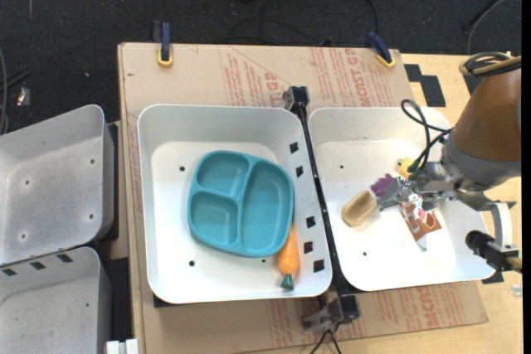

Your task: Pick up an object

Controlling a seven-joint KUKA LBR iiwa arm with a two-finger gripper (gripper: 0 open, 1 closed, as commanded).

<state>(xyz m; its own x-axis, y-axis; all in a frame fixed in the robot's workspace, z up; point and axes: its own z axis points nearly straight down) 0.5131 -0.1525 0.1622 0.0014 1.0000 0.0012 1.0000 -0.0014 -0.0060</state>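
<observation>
In the right bin [365, 273] lie a tan rounded piece [359, 209], a small purple object [383, 185] and a red and white packet [421, 221]. A bit of yellow [405, 167] peeks out behind the wrist. My gripper [404, 195] is low over this bin, between the purple object and the packet, and its tip is close to or touching both. The grey and orange arm [489, 128] reaches in from the right and hides part of the bin's right side.
The left bin [166, 261] holds a teal divided plate [241, 203] and an orange toy carrot [288, 258] at its front right. A black divider [311, 178] runs between the bins. White panels [50, 178] lie left of the bench.
</observation>
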